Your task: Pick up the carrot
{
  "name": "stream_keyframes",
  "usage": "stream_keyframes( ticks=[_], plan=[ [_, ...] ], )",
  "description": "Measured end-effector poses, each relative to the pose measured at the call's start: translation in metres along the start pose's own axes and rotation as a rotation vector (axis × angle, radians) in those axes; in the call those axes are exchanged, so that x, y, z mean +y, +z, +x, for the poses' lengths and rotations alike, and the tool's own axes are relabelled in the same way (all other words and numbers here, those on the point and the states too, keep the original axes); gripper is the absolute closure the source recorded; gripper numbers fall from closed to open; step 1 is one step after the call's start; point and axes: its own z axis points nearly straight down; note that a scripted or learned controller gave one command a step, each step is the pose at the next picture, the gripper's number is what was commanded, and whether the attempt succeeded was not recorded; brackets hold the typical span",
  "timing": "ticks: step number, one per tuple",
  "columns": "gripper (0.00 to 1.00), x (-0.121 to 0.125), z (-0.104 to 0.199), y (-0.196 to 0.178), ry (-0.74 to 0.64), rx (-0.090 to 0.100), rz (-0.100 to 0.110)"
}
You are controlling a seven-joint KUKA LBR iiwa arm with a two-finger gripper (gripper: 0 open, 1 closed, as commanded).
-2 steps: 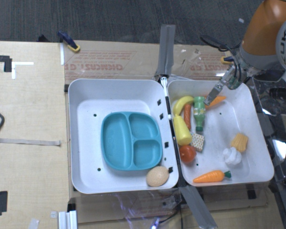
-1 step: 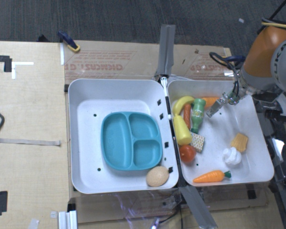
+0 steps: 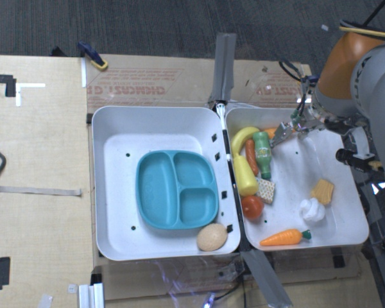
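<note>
The carrot point(image 3: 281, 239) is orange with a green tip and lies flat along the near wall of the right bin point(image 3: 346, 236), pointing left. My gripper point(image 3: 281, 133) hangs over the far part of that bin, just right of the green bottle point(image 3: 263, 153). It is well away from the carrot, with nothing seen in it. The grey arm with its orange band point(image 3: 346, 56) comes in from the upper right.
Along the right bin's left wall lie a banana point(image 3: 243, 165), a red sausage point(image 3: 251, 157), a cracker point(image 3: 265, 190) and a tomato point(image 3: 251, 206). A tan piece point(image 3: 322, 191) and a white lump point(image 3: 312, 210) sit nearer the carrot. The left bin point(image 3: 109, 191) holds a blue divided plate point(image 3: 178, 189) and an egg point(image 3: 212, 237).
</note>
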Motion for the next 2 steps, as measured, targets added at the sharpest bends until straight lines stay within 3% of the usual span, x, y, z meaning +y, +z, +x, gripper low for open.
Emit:
stream_keyframes(
  ticks=[1, 2],
  plan=[
    [0.0, 0.003, 0.01, -0.079, 0.096, 0.0, 0.0],
    [0.0, 0.005, 0.002, -0.012, 0.217, -0.002, -0.012]
  ],
)
